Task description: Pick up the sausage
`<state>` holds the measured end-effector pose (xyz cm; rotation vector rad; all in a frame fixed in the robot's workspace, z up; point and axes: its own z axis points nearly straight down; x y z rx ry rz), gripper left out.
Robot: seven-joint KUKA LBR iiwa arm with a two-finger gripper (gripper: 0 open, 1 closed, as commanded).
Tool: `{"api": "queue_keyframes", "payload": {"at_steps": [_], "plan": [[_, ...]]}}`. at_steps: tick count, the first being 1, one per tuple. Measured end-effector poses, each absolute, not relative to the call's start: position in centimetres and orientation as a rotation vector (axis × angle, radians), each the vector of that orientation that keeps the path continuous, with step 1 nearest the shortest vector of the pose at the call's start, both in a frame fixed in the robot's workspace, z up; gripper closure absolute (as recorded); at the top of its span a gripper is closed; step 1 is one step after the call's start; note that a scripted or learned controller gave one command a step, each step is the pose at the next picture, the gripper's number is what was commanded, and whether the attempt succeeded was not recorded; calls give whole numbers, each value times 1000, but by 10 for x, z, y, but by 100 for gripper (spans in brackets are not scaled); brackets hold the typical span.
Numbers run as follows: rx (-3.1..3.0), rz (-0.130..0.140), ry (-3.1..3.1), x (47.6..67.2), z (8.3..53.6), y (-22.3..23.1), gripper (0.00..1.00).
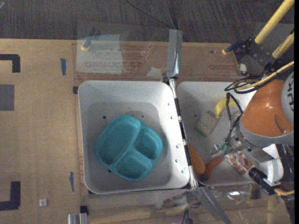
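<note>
- Looking down at a slant, you see a bench of pale brown board [37, 139] with black corner marks and a few blue tape strips [63, 66] at its left side.
- Beyond the bench's far edge lies dark grey carpet [70, 8], with a thin black cable [140, 10] looping over it.
- A clear sheet with reversed lettering [105, 55] lies taped on the board behind the left bin.
- Left bin [88, 101] — white, shallow — holds a teal divided plate [129, 147], sitting skewed near the middle.
- Right bin [191, 97] touches the left one along a metal seam. In it: a yellow item [221, 107] near the far side, a small speckled greenish block [206, 123], an orange carrot-like piece [195, 158] against the left wall.
- Sausage [213, 165] — reddish-orange, lying at the near edge of the right bin, just beside the carrot-like piece.
- Arm [266, 115] reaches in from your right, orange band over the right bin, cables draped around it.
- Gripper [231, 148] hangs low just right of the sausage; whether it is released or clenched you cannot tell, as wires and wrist clutter hide it.
</note>
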<state>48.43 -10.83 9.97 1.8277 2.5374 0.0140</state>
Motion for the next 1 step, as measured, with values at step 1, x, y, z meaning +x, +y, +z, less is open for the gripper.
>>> {"api": "queue_keyframes", "payload": {"at_steps": [1], "plan": [[1827, 14, 2538, 484, 100, -108, 0]]}}
